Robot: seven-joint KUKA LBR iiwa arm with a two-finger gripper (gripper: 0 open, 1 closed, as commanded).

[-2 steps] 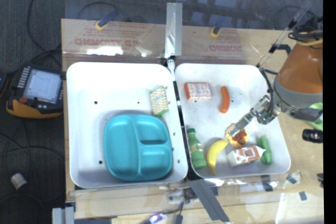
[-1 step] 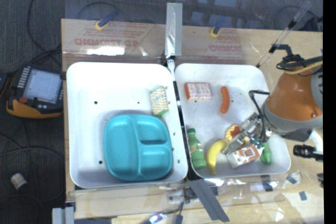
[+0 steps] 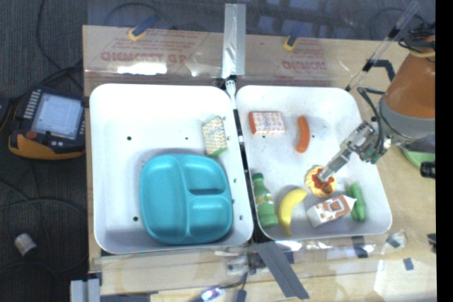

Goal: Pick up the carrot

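No writing in the view can be read: the faint reddish lettering on the clear sheet (image 3: 141, 56) taped over the bench (image 3: 333, 56) behind the bins is mirrored and too blurred to make out, and the print on the small packages is too small to tell.

The left bin (image 3: 113, 117) holds a teal divided tray (image 3: 185, 199) lying toward its front edge, and a small yellowish-green packet (image 3: 214, 136) near its right wall.

The right bin (image 3: 333, 99) holds the carrot (image 3: 303, 134), a short orange piece lying alone a little behind the bin's middle, clear of the gripper. Just left of it, near the back left corner, sits an orange and white box (image 3: 267, 123). Along the front edge, from the left wall, stand a green bottle (image 3: 263, 200), a banana (image 3: 291, 207), a white and orange carton (image 3: 330, 210) and a green vegetable (image 3: 357, 202) close to the front right corner. Just behind the banana and carton lies a small red and yellow item (image 3: 320, 182) whose kind is hard to make out.

The arm (image 3: 412, 97) comes in over the bin's right wall, its upper part cut off by the frame edge. The gripper (image 3: 327, 172) reaches down slantwise and ends right at the red and yellow item; whether its fingers are apart or together cannot be told, and whether it touches that item is unclear.

Off the bench at the left, a handheld control pad (image 3: 48, 120) rests on the carpet.
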